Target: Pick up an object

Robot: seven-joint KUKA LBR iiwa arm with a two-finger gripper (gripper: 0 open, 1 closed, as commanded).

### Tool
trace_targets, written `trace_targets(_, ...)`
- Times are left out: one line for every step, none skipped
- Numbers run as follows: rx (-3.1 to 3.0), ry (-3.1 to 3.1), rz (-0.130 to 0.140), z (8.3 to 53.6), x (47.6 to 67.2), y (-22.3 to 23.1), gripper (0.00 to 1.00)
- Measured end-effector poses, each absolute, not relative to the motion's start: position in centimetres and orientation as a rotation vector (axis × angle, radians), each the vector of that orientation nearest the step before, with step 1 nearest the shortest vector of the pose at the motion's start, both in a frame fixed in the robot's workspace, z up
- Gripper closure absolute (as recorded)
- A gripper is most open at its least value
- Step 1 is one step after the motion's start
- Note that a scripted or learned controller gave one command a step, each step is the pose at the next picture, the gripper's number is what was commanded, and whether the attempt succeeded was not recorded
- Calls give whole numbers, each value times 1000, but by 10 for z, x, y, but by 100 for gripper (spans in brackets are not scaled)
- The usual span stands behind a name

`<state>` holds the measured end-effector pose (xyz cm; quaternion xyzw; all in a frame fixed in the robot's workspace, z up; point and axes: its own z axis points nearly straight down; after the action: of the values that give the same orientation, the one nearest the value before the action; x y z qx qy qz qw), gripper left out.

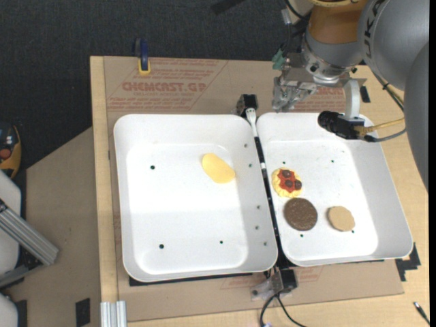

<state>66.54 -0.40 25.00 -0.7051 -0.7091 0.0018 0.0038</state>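
Cookies first, nearest me in the right bin [381, 203]: dark brown round one [300, 214] w/ a tan one [340, 219] just beside it, apart. Just behind the dark one – a yellow disc w/ red topping [287, 182], near the divider. Left bin [136, 203] has a pale yellow piece [218, 168]. Farthest, the hand [289, 99] hangs over the counter [204, 80] past the right bin's back rim – can't tell if it's open or closed; I see nothing in it.
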Motion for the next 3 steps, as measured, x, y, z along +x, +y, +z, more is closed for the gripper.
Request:
trace_targets(-2222,-2235,-20,374,656,38,100)
trace_targets(-2212,-2220,10,277,640,74,100)
trace_targets(-2219,-2231,-16,366,630,117,100)
